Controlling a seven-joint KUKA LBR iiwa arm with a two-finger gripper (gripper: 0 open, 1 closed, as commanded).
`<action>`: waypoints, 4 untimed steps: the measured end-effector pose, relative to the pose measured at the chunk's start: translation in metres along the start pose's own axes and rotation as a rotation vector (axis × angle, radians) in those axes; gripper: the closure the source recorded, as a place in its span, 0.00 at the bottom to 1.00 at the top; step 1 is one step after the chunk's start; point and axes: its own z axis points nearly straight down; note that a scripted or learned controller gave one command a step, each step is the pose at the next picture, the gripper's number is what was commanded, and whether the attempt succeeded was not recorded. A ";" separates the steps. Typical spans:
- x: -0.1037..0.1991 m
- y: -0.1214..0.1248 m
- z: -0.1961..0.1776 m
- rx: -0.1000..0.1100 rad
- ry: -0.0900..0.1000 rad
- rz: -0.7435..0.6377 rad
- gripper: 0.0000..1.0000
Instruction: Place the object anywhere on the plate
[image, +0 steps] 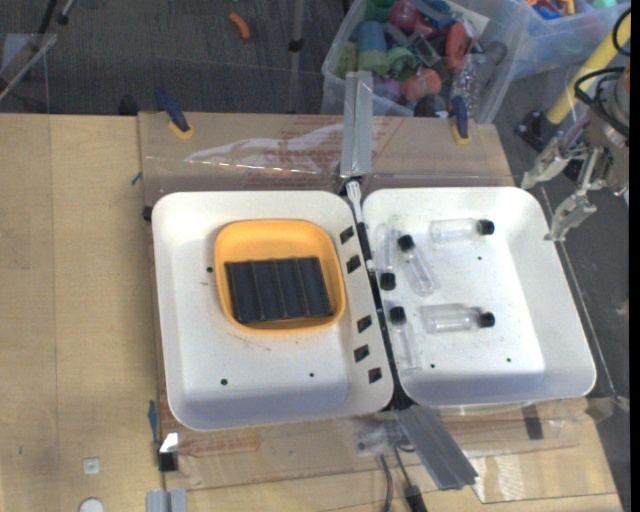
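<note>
Hovering gripper (572, 190) just off right bin's (520, 375) far right corner, fingers spread, pinching nothing, four clear vials (455, 231) with black caps inside that bin, left of it orange plate (232, 243) bearing dark ribbed block (279, 290).

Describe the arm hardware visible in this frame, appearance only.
At the view's right edge, the gripper is a pale metallic assembly with thin silvery fingers and open linkages. Above it sits a grey rounded arm section with a yellow cable and dark cables looping around it. No markings are legible.
</note>
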 end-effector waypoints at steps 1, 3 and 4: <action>-0.002 0.009 0.017 -0.002 0.000 -0.346 0.00; -0.001 -0.001 0.034 -0.003 0.000 -0.660 0.00; -0.003 -0.002 0.023 -0.004 -0.010 -0.654 1.00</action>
